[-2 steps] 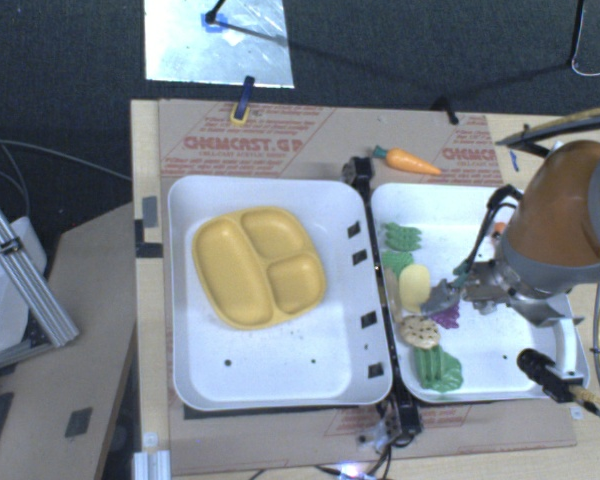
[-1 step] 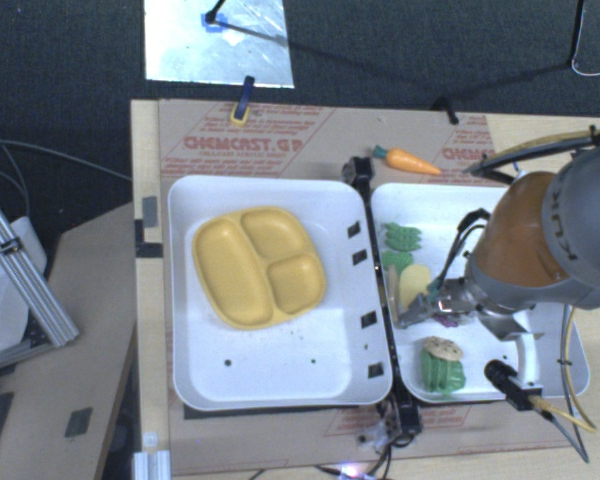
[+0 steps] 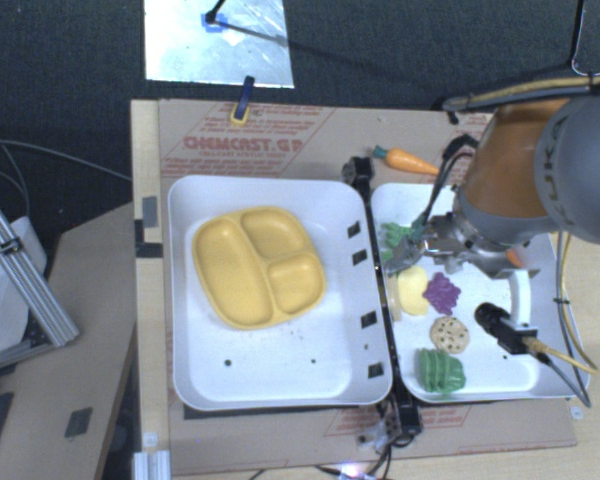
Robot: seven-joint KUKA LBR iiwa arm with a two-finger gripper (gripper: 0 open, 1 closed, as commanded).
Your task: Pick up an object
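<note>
Gripper (image 3: 412,252) sits low in the right bin (image 3: 500,376), can't tell its state, with the yellow toy (image 3: 412,293) just below it and grapes (image 3: 441,293) beside.

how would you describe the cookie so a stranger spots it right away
Look in the right bin, in its near half. The cookie lies flat there, below the purple grapes and just above the green ridged toy. It is the only tan round thing with dark specks.

One fixed overhead camera, slanted down on both white bins (image 3: 280,193), arm (image 3: 550,158) from the right.
</note>
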